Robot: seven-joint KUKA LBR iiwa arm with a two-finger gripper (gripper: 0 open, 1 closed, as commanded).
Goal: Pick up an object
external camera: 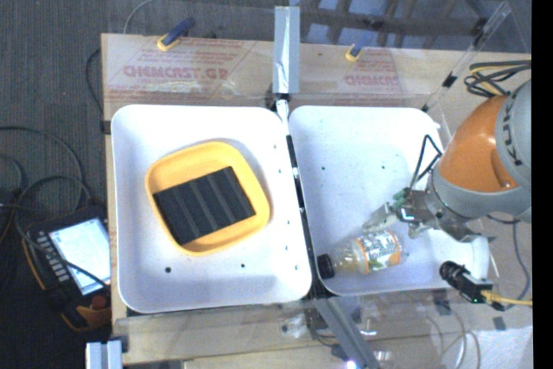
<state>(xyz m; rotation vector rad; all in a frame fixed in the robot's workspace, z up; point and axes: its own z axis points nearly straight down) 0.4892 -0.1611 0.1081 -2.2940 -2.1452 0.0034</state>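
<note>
From my remote station, the only candidate near the claw (404,212) is a clear plastic bottle (367,253) lying on its side in the right bin (346,143), just below and to the left of the claw, with its dark cap pointing away toward the divider between the bins. I cannot tell whether the claw is open or closed; it is small and partly masked by the wrist, and nothing is visibly held in it.

Risks, as I judge them:
- The bottle is round and lying flat. A descent off its axis would likely roll it toward the near wall of the bin.
- Its clear, smooth body could slip out of a shallow pinch.
- It rests close to the near wall, which leaves little room on that side.

Farther left of the claw, the left bin (138,272) holds a yellow dish (164,173) with a dark ribbed block (207,203) in it.

Writing: the bottle label is orange and green, and its text is unreadable. Behind the bins, the counter (216,73) bears red lettering that appears to read "CHEMCAST".
</note>
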